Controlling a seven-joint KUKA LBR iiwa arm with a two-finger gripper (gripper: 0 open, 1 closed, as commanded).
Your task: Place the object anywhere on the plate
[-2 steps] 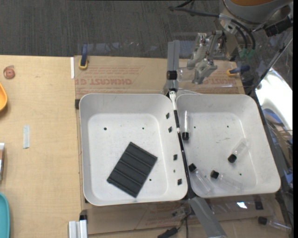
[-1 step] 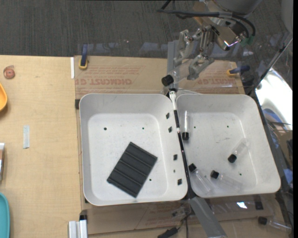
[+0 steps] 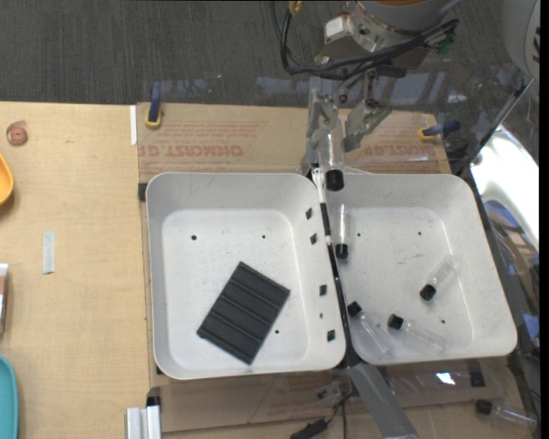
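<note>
On the cardboard-covered bench (image 3: 206, 141), two white bins (image 3: 163, 257) sit side by side.

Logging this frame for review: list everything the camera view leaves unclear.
Camera view:
Arm: cut off by the top edge.
Clear tubes: see-through on the white bin, count unsure.
Orange thing and teal thing: cut by the left edge.
Tube under the gripper: held or resting, unclear.

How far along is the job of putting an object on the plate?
Done: nothing; the capped tubes lie in the right bin, the black plate in the left bin. In hand: the gripper hangs above one tube by the dividing wall. Left: grasp, carry, set down on the plate.
</note>
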